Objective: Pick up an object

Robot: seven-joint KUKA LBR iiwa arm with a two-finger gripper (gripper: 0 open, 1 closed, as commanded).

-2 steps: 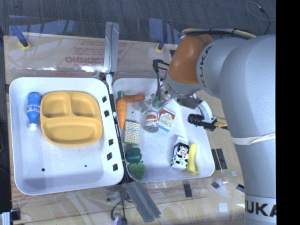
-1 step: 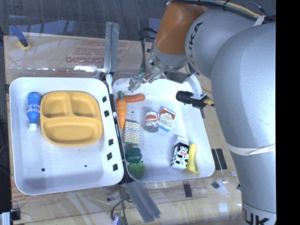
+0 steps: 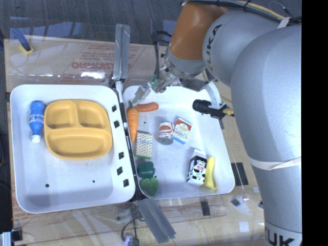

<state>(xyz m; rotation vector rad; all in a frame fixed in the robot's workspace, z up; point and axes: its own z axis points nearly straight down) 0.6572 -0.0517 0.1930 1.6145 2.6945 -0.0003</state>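
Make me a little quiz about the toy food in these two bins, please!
1. True or false: the yellow divided tray sits in the left bin.
2. Which lies beside the milk carton? A) blue bottle B) banana C) carrot
3. Fill in: the gripper hovers near the bin's ____ corner.

Key: 1 true. 2 B, the banana. 3 the right bin's upper-left corner, above the carrot.

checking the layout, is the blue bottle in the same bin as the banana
No, the blue bottle lies in the left bin beside the yellow tray; the banana is in the right bin.
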